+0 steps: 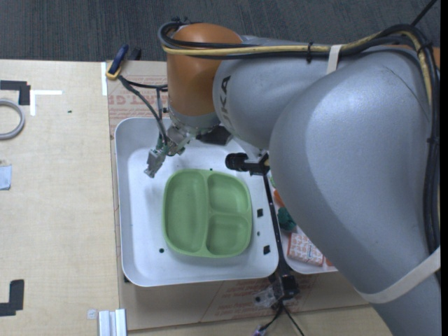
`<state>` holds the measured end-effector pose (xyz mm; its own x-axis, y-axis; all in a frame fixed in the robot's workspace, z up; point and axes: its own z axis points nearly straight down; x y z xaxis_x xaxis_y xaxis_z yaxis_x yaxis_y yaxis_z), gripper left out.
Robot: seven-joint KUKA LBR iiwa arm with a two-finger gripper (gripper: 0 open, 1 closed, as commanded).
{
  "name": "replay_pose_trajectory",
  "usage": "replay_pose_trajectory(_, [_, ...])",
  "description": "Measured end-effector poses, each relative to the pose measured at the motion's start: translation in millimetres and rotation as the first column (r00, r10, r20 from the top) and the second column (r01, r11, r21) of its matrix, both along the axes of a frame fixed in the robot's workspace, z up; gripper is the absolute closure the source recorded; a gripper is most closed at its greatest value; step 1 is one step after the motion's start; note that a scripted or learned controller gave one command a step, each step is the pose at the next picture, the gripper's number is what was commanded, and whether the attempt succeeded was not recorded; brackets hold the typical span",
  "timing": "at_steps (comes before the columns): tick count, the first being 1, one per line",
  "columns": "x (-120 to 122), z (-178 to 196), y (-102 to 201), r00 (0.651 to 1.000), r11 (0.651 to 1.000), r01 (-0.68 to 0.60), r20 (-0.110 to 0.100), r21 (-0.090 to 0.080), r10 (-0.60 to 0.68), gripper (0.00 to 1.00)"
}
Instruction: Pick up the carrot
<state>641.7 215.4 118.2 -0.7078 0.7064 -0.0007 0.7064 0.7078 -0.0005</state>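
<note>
— Grey arm [350,152] blocks my near-right view. Carrot?
— Orange sliver [278,198] in the right bin, beside the arm, I think.
— Gripper [155,161]?
— Over the left bin [136,257], beyond the green plate [208,214]; I cannot tell its state. Blind descent risks missing.

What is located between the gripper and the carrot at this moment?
In the camera view, the green divided plate lies between the gripper at upper left and the orange carrot, which peeks out beside the arm.

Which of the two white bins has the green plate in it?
The left bin: the green divided plate lies flat in it. The right bin sits mostly hidden under the arm.
</note>
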Motion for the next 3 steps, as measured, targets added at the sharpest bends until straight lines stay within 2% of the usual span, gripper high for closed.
replay_pose_trajectory(1, [-84.9,-25.2,3.2,1.000,1.000,-0.022,0.004,0.002,0.022,0.00])
replay_pose_trajectory(2, [5.4,95.9,-59.1,0.986,0.986,-0.167,0.003,0.000,0.167,0.00])
replay_pose_trajectory(3, [6.8,39.0,-65.0,0.999,0.999,-0.035,0.001,0.000,0.035,0.00])
